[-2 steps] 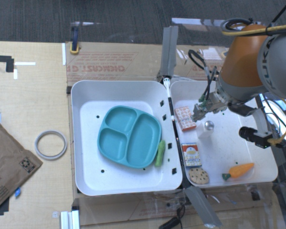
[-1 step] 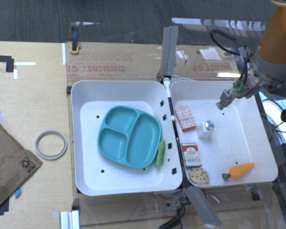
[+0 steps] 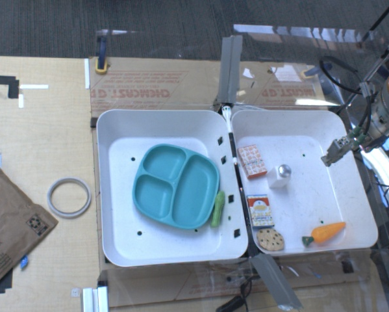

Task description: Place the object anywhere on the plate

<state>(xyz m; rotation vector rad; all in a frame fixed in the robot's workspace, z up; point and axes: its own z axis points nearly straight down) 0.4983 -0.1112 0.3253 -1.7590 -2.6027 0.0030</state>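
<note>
the end effector (image 3: 334, 151) hovers at the right bin's (image 3: 350, 194) edge; i cannot tell its state. the toy carrot (image 3: 327, 232) looks light, slick; grip its middle.

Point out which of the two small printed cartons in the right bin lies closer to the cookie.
The lower carton, with the white and orange face: it lies just above the cookie. The other carton sits farther up the bin.

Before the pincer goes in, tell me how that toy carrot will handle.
The carrot lies flat in the right bin. Its round, tapered body would probably roll or pivot if pushed. It looks like smooth plastic, so likely light, rigid and somewhat slippery.
</note>
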